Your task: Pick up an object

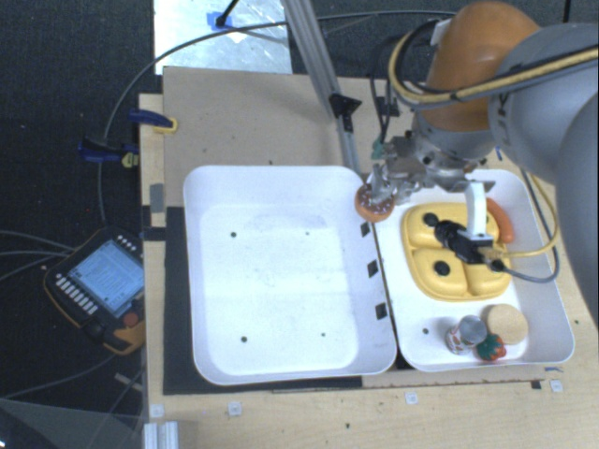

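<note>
Light falls evenly from above, bright enough that the two white bins (281, 279) wash out and show almost no inner shading. A shiny sheet (220, 26) well beyond the gripper (384, 190) glares pale blue-white. The surrounding floor (65, 82) stays dark and grainy. Shadows are soft and short under the gripper. The whole frame is slightly soft, and the orange band (468, 50) above the gripper looks blurred.

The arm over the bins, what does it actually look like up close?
The arm is bulky with smooth rounded grey shells and a glossy orange band above the wrist. Yellow and black cables loop around that band. Below sits a metal-grey gripper assembly with small mechanical parts.
</note>
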